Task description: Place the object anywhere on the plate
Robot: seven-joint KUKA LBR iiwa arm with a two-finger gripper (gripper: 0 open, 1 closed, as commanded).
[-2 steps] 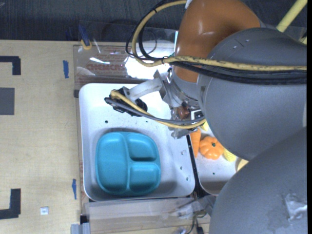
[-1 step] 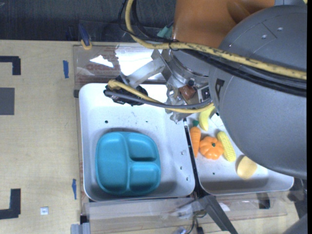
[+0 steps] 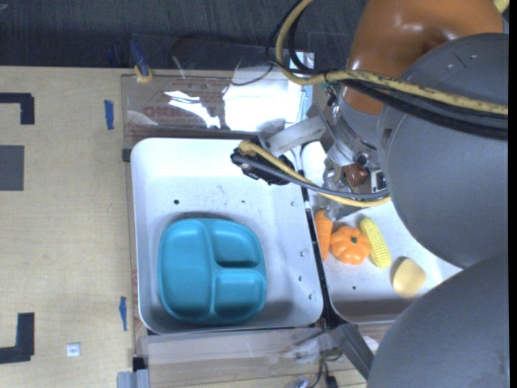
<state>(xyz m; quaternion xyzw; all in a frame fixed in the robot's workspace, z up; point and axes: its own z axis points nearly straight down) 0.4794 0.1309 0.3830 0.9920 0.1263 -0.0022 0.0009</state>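
Hand (image 3: 343,186) first: yours hangs over the upper left corner of the right bin (image 3: 380,297), mostly masked by the wrist and cables, and you cannot tell from this slant how it is set or whether it carries anything. A small brownish piece sits near it, possibly part of the tool rather than an item.

Candidates for the object lie just below it in that bin: a carrot (image 3: 323,231), a pumpkin (image 3: 350,245) touching the corn cob (image 3: 375,242), and a pale yellow lemon-like piece (image 3: 409,276) set a little apart.

For a clean pick, choose a piece with free space round it; the lemon-like one looks easiest, since the pumpkin and cob crowd each other. If you go for the cob, note that its long axis runs from upper left to lower right, so close across that line rather than along it. The carrot stands roughly up-down in view, against the bin's left wall.

Then carry left across the divide to the blue plate (image 3: 212,272) in the left bin (image 3: 153,168); it has three compartments, and any of them serves.
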